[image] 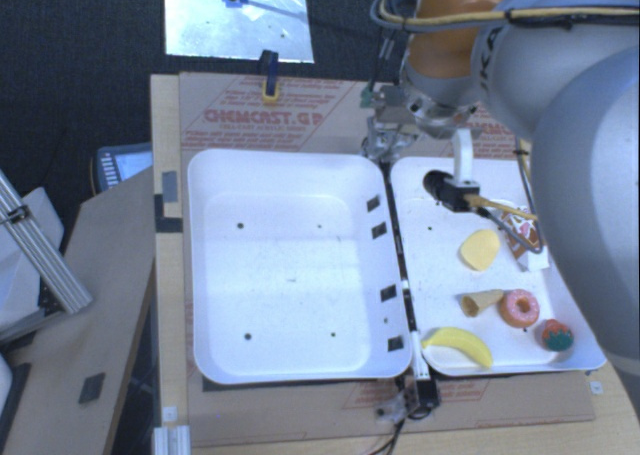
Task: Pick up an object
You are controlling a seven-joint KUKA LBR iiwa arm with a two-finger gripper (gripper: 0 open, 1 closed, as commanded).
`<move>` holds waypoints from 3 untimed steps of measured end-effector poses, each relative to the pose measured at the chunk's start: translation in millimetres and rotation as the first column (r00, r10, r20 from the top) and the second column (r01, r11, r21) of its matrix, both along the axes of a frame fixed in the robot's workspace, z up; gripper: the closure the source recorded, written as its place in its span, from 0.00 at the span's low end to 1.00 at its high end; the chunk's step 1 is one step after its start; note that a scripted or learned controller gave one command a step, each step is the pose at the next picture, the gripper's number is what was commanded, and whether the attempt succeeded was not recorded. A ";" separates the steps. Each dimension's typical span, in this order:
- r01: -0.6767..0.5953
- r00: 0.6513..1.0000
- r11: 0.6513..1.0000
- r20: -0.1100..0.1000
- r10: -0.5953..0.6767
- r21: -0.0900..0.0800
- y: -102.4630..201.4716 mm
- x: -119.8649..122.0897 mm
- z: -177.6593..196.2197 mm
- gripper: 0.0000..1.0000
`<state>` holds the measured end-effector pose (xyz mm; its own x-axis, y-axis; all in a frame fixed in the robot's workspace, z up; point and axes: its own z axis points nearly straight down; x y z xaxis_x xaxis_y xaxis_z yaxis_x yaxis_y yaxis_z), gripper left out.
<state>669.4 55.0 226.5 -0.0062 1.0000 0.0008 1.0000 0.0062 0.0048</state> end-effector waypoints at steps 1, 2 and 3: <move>0.000 1.000 1.000 -0.002 0.000 -0.001 0.1 -0.5 -1.9 0.00; -0.005 1.000 1.000 0.008 0.005 0.003 59.1 0.3 93.8 0.00; 0.011 1.000 1.000 -0.010 -0.011 -0.003 -22.1 -1.8 -10.2 0.00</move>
<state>667.6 32.9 216.4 0.0044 1.0000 -0.0024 1.0000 -0.0045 -0.0054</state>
